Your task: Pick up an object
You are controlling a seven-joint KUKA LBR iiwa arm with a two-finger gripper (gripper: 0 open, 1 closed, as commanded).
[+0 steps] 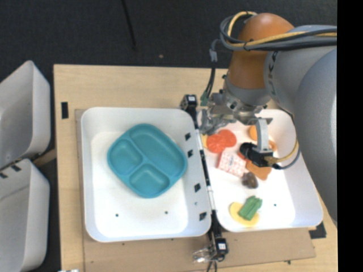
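My gripper [214, 122] hangs low over the far left corner of the right bin [295, 208], close to the wall between the two bins. Just in front of it lies a red-orange round piece [220, 141]. A pink and white checkered packet [231, 163] lies beside that piece, toward the front. Further right are a small dark brown lump [249, 179] and an orange piece [262, 170]. A green piece [250, 207] rests on a yellow one [237, 213] near the bin's front. Nothing shows between the gripper's fingers.
The left bin [96, 208] holds a teal divided plate [147, 159]. An orange and white item [254, 132] lies under the wrist at the back of the right bin. The arm's grey body covers that bin's far right side.
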